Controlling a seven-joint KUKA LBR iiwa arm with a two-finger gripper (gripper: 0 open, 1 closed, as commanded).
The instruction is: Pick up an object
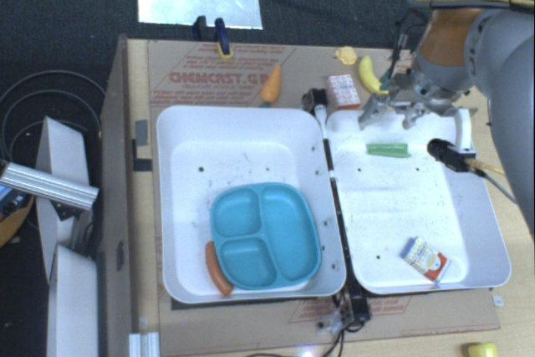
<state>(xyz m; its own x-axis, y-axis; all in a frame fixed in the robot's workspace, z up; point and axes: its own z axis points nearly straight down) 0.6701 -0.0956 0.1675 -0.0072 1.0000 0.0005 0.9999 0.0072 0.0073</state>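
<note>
Pincer (387,114) open, empty, hovering at 12 o'clock of right bin (468,205), likely lining up over green stick (388,150) just below.

A: Any text legible?
B: "CHEMCAST" is printed in red on the cardboard sheet (219,73) behind the left bin; smaller red lines under it cannot be read.
A: The small carton (425,257) in the right bin?
B: Print too blurred.
</note>
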